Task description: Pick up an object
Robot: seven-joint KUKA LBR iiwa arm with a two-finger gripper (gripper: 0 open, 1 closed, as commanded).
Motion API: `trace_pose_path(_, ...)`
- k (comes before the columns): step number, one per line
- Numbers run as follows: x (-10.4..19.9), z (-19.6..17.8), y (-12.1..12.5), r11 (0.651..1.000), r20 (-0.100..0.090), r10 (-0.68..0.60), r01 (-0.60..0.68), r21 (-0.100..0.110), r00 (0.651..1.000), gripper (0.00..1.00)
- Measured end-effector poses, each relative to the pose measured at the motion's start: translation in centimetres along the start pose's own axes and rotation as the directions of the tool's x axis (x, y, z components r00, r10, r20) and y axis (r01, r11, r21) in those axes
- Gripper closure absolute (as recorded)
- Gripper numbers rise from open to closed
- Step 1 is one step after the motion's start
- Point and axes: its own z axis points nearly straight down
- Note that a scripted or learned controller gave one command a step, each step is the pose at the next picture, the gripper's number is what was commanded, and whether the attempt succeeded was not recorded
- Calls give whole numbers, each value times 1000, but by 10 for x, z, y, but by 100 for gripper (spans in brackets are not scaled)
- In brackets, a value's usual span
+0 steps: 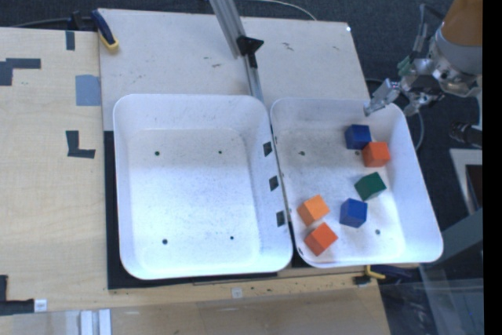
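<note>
Blocks, six of them, lie loose in the right bin [416,192], none of them in the claw [382,98], which hangs at the bin's far right corner, just over the rim, at the end of the grey arm [463,27] that comes in from the table's right side with its orange band above the wrist. Whether the claw is spread or closed cannot be told from this slant; nothing is seen between its tips. Nearest to it, toward the bin's far right side, sits a dark blue block [358,136], and touching it on the near side is an orange block [376,154]. A green block [369,186] lies a little nearer along the right side, apart from that pair. Another blue block [353,213] sits just beyond it toward the near edge. By the bin's left wall, toward its near left corner, are two more orange blocks, one lighter [314,209] and one redder [320,238], close together. The left bin [125,169] stands beside the right one, their walls touching along the middle of the table [157,51]. A metal pole [223,0] slants over the far edge of the table.
</note>
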Motion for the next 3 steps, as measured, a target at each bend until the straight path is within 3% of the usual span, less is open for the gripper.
trace_pose_path(1, 1, 96, 29, 1000, -2, -1, 1, 5, 1000, 0)
trace_pose_path(2, 1, 80, 30, 1000, 1, -3, 3, -1, 1000, 100)
trace_pose_path(3, 5, 119, 39, 1000, 0, 0, 0, -2, 1000, 100)
